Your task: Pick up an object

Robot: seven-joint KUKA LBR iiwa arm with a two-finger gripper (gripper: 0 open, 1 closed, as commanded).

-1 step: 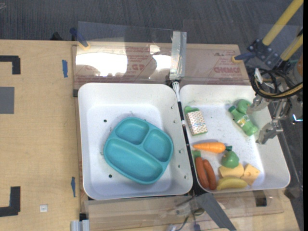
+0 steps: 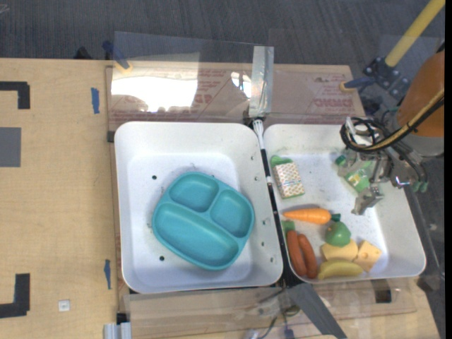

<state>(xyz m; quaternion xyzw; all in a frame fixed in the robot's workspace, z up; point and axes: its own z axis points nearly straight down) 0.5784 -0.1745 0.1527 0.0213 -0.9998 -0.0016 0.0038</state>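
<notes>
1. The gripper (image 2: 367, 202) hung over the right bin (image 2: 413, 256), near its far right side; whether it was released or clenched could not be told.
2. The toy foods lay clustered at the bin's near edge. The closest, a carrot (image 2: 308, 216), lay flat with its long axis across the bin and its narrow tip pointing toward the left bin (image 2: 134, 260).
3. Judged risk: closing along that axis could make the carrot roll, or nudge the green pear (image 2: 338, 234) touching it.
</notes>
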